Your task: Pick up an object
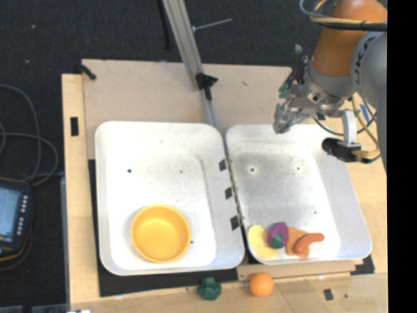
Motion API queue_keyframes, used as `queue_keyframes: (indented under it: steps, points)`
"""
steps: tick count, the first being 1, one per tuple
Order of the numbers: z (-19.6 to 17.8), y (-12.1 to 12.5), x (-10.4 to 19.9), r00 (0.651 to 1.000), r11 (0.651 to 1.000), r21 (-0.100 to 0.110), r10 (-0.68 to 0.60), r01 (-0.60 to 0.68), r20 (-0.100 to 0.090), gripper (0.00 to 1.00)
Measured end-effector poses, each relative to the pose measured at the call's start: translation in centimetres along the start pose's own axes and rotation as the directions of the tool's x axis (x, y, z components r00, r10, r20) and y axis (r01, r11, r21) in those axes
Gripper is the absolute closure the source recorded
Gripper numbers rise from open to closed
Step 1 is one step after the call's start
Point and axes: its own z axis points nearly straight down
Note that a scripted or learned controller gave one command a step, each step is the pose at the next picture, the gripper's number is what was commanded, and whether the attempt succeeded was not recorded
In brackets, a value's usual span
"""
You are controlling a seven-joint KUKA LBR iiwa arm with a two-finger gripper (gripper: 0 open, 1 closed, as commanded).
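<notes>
Pincer (283,124) over right bin (339,194); yellow bowl (160,233) in left bin (117,175).

We see the arm (365,51) at 2 o'clock: grey casing, a glossy rounded orange band (344,34), grey cable looped on top, metallic wrist, small dark gripper (281,124), black cable fitting at its 4 o'clock.

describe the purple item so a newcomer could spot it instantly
Start at the right-hand white bin and go to its near left corner, where small toys huddle. The purple item sits mid-cluster, between a yellow piece and an orange sausage shape, the sole purple thing.
</notes>
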Motion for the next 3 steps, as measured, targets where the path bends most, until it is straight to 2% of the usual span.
queue_keyframes:
  steps: [1, 2, 3]
  points:
    - [-0.2, 0.1, 4.0, 1.000, 1.000, 0.001, 0.000, 0.000, -0.001, 1.00]
    - [-1.3, -0.3, 9.5, 1.000, 1.000, 0.002, -0.001, 0.001, -0.002, 1.00]
    - [-1.3, 0.5, 14.7, 1.000, 1.000, 0.001, 0.000, 0.000, -0.001, 1.00]
